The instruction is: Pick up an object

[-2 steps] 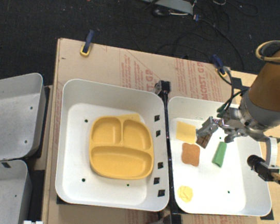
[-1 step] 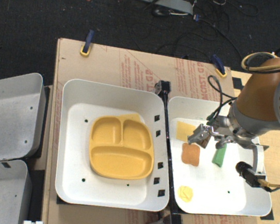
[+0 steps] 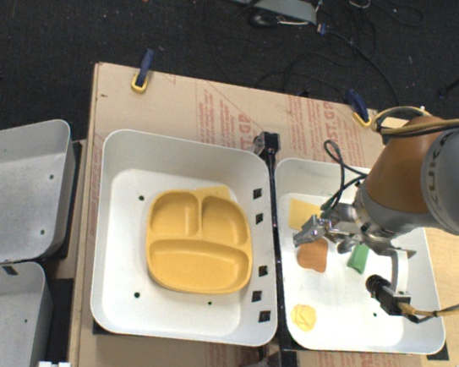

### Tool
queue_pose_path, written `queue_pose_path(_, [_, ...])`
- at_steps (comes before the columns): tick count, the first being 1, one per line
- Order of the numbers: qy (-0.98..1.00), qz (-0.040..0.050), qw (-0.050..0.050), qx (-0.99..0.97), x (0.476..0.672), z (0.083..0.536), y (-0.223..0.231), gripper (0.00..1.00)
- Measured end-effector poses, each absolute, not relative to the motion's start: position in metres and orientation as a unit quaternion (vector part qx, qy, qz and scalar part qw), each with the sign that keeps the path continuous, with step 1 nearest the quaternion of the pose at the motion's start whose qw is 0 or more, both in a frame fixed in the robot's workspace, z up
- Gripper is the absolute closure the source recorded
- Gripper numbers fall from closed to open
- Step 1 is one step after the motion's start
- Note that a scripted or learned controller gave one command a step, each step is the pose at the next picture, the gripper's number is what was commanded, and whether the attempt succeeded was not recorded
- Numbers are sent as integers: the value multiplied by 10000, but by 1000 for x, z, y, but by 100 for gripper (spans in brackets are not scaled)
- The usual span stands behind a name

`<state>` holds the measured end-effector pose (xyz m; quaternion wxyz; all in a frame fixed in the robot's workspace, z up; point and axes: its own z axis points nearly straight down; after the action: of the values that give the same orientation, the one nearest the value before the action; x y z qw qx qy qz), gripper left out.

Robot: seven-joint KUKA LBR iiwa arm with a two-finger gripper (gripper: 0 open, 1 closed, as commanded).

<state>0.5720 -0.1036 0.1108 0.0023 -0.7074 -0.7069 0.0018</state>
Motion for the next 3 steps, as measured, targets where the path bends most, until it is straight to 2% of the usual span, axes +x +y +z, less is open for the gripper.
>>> queue_pose_path(1, [-7068, 8, 12, -7074, 572, 91, -103, 0])
queue_pose_path(2, [-7064, -7, -12, -7078, 573, 104, -104, 100])
queue_pose_path(3, [-7080, -18, -26, -7062, 573, 167, -102, 100])
